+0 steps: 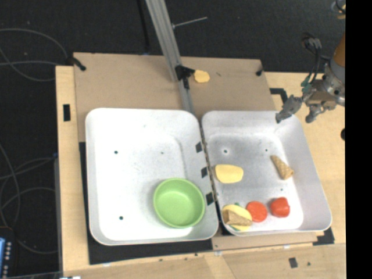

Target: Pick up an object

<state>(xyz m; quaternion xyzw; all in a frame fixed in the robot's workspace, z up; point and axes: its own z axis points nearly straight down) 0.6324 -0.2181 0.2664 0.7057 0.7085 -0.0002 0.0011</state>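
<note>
The task looks to be at its beginning: nothing has been lifted. The gripper [297,110] hangs over the far right corner of the right bin [250,129], its jaws spread and holding nothing.

Every candidate object lies in that bin. A yellow block [228,174] rests near the bin's left wall, a tan wedge [282,167] to the right of it. Along the near wall sit a red tomato [256,211], a red pepper [280,207] and a sandwich-like piece [237,217]. I judge that choosing, descending and closing all remain.

The left bin [133,138] holds a green bowl [179,202]. Both bins stand on a pale bench [232,86]. Beyond the bins a small yellow piece [201,77] lies on it, beside a metal pole [165,36]. Around the bench the floor [35,28] is dark, with thin cables.
</note>
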